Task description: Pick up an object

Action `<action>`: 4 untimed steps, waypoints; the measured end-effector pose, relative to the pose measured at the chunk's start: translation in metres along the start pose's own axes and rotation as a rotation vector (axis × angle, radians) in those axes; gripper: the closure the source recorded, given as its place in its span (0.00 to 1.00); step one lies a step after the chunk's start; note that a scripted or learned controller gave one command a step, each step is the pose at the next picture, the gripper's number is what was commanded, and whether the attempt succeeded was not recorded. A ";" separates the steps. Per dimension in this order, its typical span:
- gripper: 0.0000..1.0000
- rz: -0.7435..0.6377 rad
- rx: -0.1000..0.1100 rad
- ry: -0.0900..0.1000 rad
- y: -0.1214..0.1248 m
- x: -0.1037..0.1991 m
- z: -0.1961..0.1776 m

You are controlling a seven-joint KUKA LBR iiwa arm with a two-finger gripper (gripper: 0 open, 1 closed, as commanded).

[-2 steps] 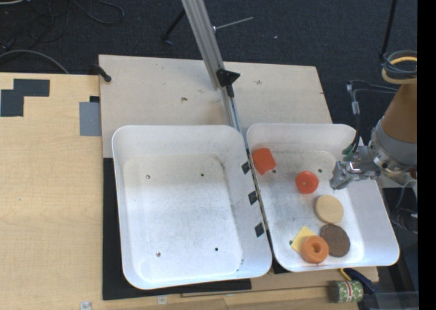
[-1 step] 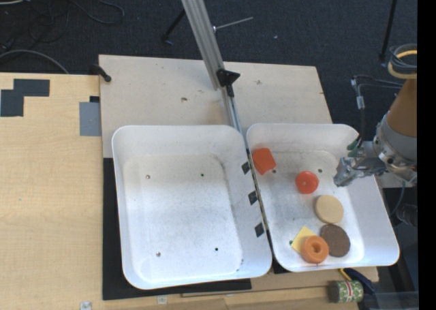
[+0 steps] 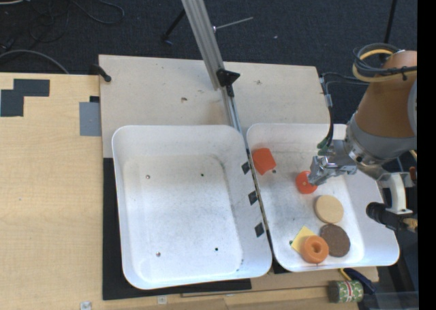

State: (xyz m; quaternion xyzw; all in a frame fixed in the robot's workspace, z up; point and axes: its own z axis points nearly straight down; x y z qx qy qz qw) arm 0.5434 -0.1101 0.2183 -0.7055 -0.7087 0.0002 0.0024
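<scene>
In the right bin (image 3: 381,251) lie an orange block (image 3: 263,160) at its left side, a small red piece (image 3: 304,182) in the middle, a tan disc (image 3: 329,209), a dark brown disc (image 3: 335,239), an orange ring (image 3: 315,249) and a yellow piece (image 3: 302,239) under the ring. My gripper (image 3: 318,175) hangs low over the bin, right beside the red piece and touching or nearly touching its right edge. The arm reaches in from the right above the tan disc.
The left bin (image 3: 184,206) is bare white apart from small dark specks. A slanted metal bar (image 3: 206,39) runs down from the back to the divider between the bins. A green can-like thing (image 3: 347,291) lies on the bench front right.
</scene>
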 end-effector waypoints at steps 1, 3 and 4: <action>1.00 0.001 -0.002 -0.001 0.013 0.046 -0.006; 1.00 0.001 0.000 -0.001 0.024 0.152 0.010; 1.00 0.001 -0.001 -0.002 0.026 0.197 -0.006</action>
